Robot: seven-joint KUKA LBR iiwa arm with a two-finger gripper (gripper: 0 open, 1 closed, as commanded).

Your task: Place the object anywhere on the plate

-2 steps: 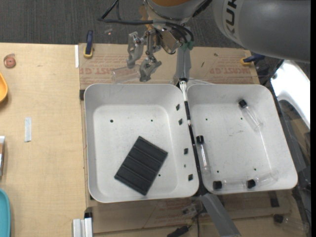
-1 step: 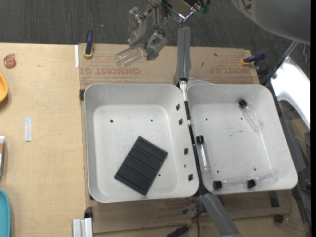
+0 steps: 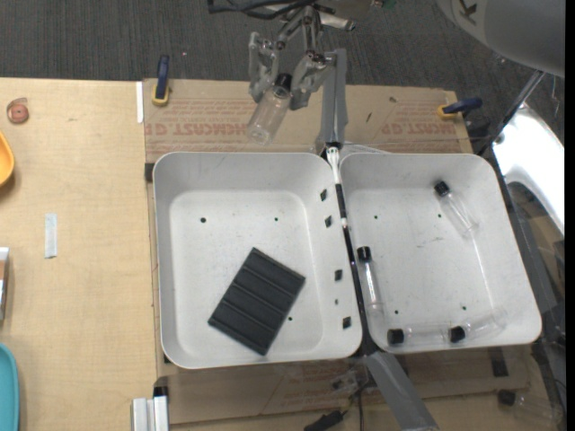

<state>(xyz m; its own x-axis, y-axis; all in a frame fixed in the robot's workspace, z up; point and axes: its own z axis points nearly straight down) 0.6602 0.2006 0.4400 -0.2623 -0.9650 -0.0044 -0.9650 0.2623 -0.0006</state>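
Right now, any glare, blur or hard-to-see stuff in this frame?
Camera view: sharp and evenly lit, shadows soft. The tube in the gripper is clear and faint against the cardboard; clear tubes in the right bin nearly vanish. Black slab reads crisply.

The plate (image 3: 258,300) in the left bin (image 3: 180,187) looks like matt black ribbed plastic. Both bins are smooth white plastic, speckled with dirt. The tubes (image 3: 454,209) in the right bin (image 3: 503,241) are clear plastic with black caps. The bench (image 3: 72,187) looks like pale, matt wood.

blue clamp (image 3: 163,68), orange dish (image 3: 4,162), cardboard (image 3: 395,119)
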